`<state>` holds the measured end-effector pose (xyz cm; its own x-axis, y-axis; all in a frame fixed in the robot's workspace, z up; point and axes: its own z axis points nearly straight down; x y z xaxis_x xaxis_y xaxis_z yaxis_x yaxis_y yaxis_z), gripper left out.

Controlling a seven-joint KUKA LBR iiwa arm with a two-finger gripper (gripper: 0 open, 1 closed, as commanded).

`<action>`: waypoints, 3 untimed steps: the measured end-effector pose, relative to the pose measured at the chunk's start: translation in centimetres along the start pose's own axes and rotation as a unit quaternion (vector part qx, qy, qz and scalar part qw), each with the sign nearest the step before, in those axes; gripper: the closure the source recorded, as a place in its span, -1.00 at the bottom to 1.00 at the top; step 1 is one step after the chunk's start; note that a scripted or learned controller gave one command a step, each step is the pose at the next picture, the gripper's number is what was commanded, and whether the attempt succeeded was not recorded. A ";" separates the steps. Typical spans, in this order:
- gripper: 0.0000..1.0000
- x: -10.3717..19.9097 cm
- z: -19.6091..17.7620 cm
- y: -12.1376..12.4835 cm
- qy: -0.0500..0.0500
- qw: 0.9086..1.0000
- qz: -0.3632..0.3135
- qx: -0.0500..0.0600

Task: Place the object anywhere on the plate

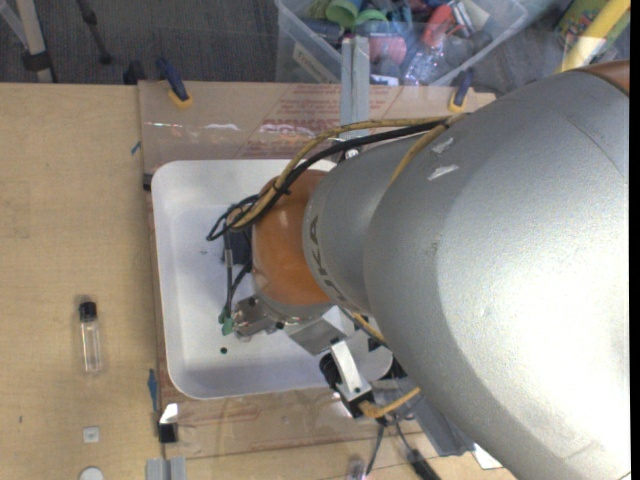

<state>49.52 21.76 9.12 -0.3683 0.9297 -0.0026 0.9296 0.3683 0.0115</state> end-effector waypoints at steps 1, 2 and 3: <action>1.00 -5.0 -0.1 -3.1 0.001 0.981 -0.194 -0.004; 1.00 -0.3 -11.9 -1.7 0.003 0.949 -0.315 0.005; 1.00 0.9 -2.3 -0.7 0.003 0.988 -0.155 0.007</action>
